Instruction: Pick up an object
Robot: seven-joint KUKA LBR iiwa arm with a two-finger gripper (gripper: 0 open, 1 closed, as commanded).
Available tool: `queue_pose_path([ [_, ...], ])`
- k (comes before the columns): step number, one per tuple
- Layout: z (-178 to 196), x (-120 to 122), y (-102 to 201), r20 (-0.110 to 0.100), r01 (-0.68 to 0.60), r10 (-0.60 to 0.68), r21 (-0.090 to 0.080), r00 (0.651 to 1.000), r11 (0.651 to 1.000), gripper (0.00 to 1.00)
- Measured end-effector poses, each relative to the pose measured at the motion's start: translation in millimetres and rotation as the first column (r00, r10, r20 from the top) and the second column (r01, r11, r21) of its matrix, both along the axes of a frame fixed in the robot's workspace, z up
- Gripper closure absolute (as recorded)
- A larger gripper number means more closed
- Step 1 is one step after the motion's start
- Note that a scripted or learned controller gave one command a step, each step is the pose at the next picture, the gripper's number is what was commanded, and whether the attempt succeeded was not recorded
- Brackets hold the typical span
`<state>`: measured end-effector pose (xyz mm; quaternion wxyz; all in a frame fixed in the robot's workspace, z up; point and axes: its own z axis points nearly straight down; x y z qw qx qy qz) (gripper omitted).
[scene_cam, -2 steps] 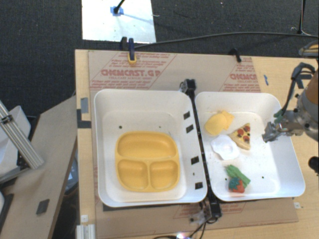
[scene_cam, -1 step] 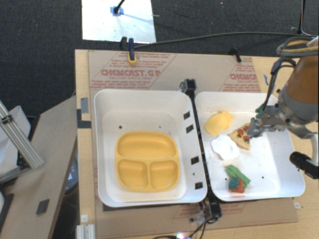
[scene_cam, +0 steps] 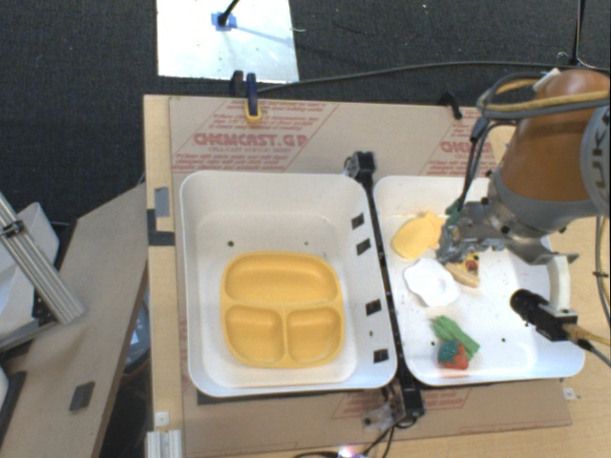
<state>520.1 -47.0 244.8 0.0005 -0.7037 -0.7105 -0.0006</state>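
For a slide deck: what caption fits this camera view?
Tool low in the right white bin among small food toys; yellow divided plastic tray in the left bin.

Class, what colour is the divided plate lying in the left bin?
Yellow: the three-compartment plastic plate shows best in the camera view.

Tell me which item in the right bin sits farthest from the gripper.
The green and red toy, near the right bin's front edge. The yellow piece and white piece lie beside the gripper.

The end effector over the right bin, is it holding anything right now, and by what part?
It cannot be told: the end effector sits low among the toy food pieces, just above a brown-edged piece.
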Motion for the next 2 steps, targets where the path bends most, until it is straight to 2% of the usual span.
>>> queue_pose_path([
  [2,-22,25,116,0.001,-0.001,0.001,0.000,1.000,1.000,1.00],
])
